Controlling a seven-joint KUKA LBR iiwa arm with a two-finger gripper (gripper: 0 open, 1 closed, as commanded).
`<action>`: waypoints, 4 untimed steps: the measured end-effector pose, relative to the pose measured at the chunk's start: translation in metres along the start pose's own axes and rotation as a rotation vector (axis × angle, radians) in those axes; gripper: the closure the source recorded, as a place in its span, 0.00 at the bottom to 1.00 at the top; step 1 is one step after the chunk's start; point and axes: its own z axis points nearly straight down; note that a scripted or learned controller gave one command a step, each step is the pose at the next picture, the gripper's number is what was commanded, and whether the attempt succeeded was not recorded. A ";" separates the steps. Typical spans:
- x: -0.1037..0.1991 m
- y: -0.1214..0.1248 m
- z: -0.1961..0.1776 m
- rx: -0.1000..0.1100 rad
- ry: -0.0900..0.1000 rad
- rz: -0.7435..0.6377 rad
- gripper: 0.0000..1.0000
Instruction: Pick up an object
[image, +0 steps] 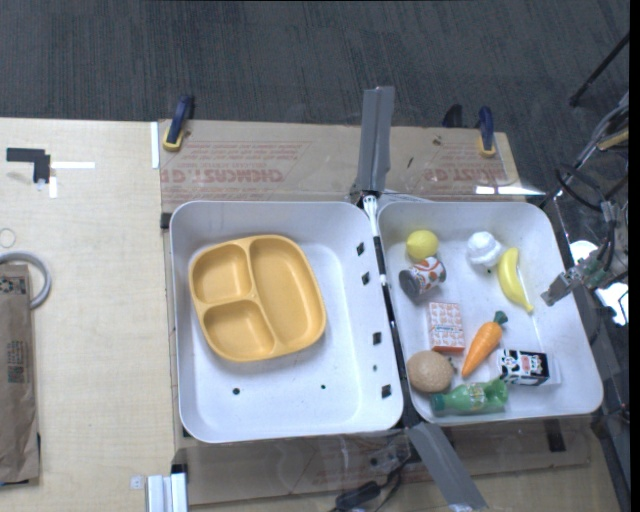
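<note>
**Arm parked at the bin's edge, nothing yet picked**

From where I stood, the arm had barely entered the scene. Something grey that I took for the gripper showed at the right rim of the right bin, amid cables and metalwork; it was too small and cluttered for me to tell how it was set, and I saw nothing in it.

Every candidate lay in that right bin. A yellow ball sat near the top beside a small patterned can lying on its side. A white round object and a banana were close together toward the right wall. In the middle were a small printed carton and a carrot lying at a slant, nearly touching. Along the bottom ran a brown roundish thing, a green bottle on its side, and a little black-and-white box. The left bin held a yellow divided plate.

To my eye the banana was the sensible choice: nearest the arm, with clear white floor on its right. I would have come straight down over its middle, closing across the narrow width, keeping off the white object. The bottom cluster looked too crowded for a clean grasp.
</note>
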 end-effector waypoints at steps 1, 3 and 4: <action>0.000 0.000 0.000 0.000 0.000 0.000 0.00; -0.031 0.079 0.104 -0.003 0.000 0.066 1.00; 0.038 0.145 0.029 0.000 0.000 0.079 1.00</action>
